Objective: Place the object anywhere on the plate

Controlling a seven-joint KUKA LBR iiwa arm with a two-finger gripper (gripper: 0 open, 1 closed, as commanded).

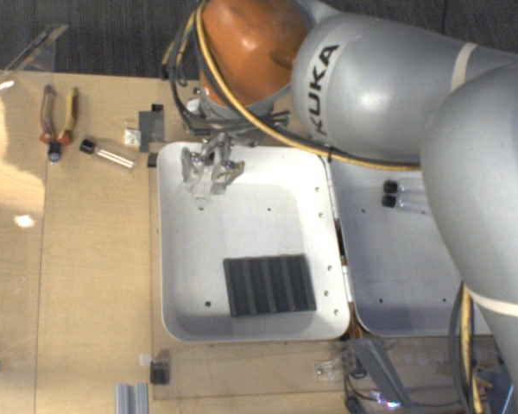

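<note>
Object: my best guess was the small dark-capped clear piece (395,195), lying loose near the top of the right bin (371,304). Nothing else in either bin looked like it.
Plate: the dark ribbed rectangle (269,285), flat on the floor of the left bin (177,317), toward its front.
Me: my gripper (209,169) hung over the left bin's back-left corner, well apart from both plate and object.
My grip: honestly couldn't tell from up there if it was open, closed or had anything in it.
Doing it right: I figured come down over the middle of the ribs and let go low so nothing rolls off.
Bench extras: pliers (58,119) and a little tube (108,152) sat outside the bins.
</note>
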